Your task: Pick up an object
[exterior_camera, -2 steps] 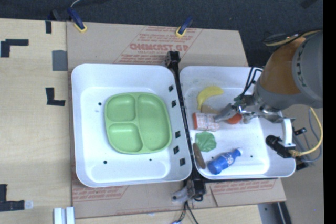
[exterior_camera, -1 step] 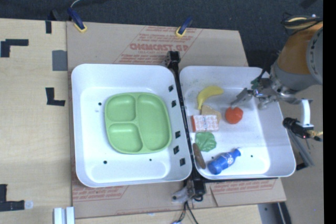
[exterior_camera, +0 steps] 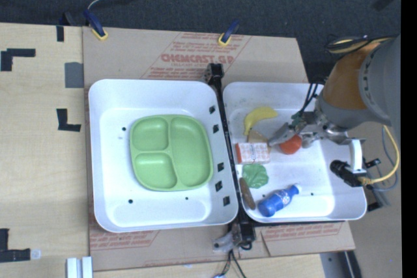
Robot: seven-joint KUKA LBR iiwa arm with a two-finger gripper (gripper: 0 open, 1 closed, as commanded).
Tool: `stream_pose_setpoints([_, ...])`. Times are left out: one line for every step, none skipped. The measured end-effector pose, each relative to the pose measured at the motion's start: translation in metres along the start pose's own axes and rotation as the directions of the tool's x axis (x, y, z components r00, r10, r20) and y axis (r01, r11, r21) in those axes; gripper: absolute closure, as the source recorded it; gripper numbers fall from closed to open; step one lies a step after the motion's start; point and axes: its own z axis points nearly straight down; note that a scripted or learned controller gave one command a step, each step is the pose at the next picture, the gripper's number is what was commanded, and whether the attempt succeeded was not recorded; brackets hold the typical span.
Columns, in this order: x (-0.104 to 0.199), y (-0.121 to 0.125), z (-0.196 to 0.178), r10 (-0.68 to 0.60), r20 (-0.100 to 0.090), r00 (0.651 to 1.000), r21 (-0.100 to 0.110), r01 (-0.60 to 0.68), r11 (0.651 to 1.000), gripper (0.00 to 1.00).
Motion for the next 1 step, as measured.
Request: stream_pose_setpoints([0.0003,0.0005,-0.0096,0.000,0.001,1.000,-0.002,0.000,1.000,1.00])
